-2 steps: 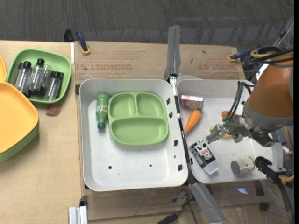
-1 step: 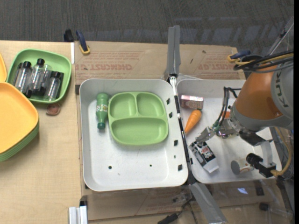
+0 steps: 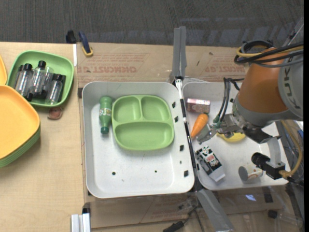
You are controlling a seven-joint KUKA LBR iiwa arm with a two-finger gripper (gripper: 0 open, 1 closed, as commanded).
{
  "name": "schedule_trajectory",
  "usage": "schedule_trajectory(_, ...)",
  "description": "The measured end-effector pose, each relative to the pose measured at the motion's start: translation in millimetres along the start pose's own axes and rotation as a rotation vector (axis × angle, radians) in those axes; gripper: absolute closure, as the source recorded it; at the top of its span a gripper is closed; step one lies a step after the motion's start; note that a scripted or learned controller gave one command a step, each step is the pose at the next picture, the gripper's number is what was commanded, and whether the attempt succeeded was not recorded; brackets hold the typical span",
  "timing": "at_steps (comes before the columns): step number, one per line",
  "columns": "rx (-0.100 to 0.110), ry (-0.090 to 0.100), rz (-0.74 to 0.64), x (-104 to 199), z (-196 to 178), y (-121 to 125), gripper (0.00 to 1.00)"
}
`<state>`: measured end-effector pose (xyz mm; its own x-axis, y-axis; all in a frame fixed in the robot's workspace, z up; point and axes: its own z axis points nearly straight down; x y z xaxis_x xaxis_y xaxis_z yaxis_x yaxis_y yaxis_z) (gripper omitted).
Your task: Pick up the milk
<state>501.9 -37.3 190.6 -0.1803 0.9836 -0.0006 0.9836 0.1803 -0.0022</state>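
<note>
The small milk carton [image 3: 209, 161], white with black cow patches, lies tilted on the floor of the right-hand shallow white bin [image 3: 231, 181], near that bin's front left corner. Just behind the carton, toward the bin's left wall, an orange carrot [image 3: 199, 124] lies at a slant, and behind that, near the bin's back wall, sits a small pink and white packet [image 3: 198, 103]. A yellow banana-like piece [image 3: 232, 137] lies right of the carrot, partly under the arm. Right of the carton, a grey and white cylinder [image 3: 250, 174] rests on the bin floor.

The two-finger gripper [image 3: 211, 131] hangs over the bin just behind the carton, close to the carrot's lower end; whether its fingers are spread or closed cannot be told, and the carton lies apart from them.

Beyond the bin's left wall, the neighbouring white bin [image 3: 140, 180] holds a green divided plastic plate [image 3: 143, 122] and a green bottle [image 3: 105, 113] lying beside it.
</note>
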Motion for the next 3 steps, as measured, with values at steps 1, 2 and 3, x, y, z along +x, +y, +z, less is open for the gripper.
schedule_trajectory(1,0.000,-0.001,-0.122,-23.3,-0.1,63.2,0.00)
schedule_trajectory(2,0.000,0.000,-0.103,-113.6,8.1,-45.9,0.00)
schedule_trajectory(3,-0.021,-0.015,-0.161,-72.7,79.7,-13.4,0.00)
